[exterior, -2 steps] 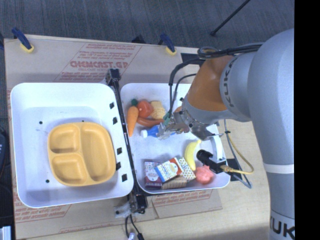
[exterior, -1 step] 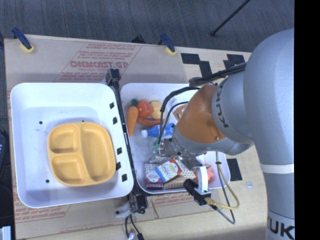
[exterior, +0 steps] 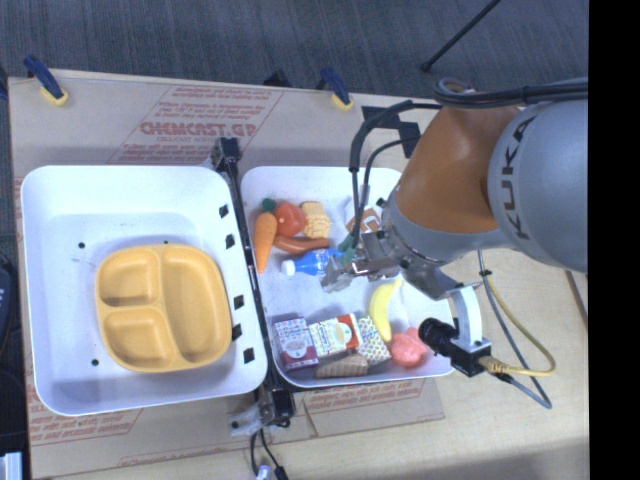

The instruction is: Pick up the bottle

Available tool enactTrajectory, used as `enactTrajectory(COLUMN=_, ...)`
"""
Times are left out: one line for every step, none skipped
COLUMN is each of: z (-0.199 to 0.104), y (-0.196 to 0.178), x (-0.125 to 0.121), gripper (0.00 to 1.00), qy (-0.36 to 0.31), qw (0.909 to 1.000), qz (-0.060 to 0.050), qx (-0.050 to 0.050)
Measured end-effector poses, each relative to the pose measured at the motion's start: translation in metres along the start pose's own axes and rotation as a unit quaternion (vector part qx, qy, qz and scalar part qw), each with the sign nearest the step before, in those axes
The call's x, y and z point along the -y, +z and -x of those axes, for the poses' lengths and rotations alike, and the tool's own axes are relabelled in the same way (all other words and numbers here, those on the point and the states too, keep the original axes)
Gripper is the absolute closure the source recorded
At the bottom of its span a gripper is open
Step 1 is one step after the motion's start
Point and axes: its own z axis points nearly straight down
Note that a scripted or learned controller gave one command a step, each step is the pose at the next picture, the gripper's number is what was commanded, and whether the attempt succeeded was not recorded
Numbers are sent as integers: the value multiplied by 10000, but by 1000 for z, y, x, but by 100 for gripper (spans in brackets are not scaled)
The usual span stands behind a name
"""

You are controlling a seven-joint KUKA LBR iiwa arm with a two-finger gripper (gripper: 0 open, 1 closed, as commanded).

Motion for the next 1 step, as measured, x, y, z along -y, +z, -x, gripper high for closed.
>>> enactTrajectory(z=-44, y=41, x=-7, gripper=100, qy=-345, qw=9994, qz=-15, qx=-2)
